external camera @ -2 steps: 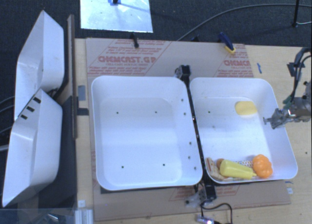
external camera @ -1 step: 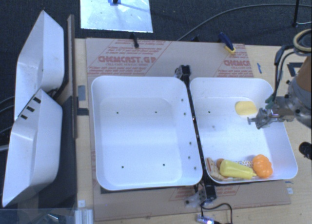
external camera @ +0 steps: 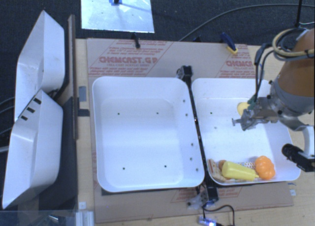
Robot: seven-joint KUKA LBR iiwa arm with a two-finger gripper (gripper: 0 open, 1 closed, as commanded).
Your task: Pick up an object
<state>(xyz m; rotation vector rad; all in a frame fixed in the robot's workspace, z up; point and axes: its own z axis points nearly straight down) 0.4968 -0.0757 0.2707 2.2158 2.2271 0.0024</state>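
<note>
Nearest us, toy foods (external camera: 244, 169) crowd the right bin's (external camera: 216, 121) near edge while our hand (external camera: 244, 122) hovers farther back beside a yellow piece (external camera: 242, 108), its grip state unclear.

A shiny metal plate (external camera: 116, 2) lies beyond the bench; two spare white tubs (external camera: 35, 116) lean at left.

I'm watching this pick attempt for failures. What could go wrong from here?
The gripper sits beside a small yellow object near the right bin's far wall, so it may nudge it away instead of grasping. The orange ball and yellow piece crowd the near corner, making clean picks harder.
</note>
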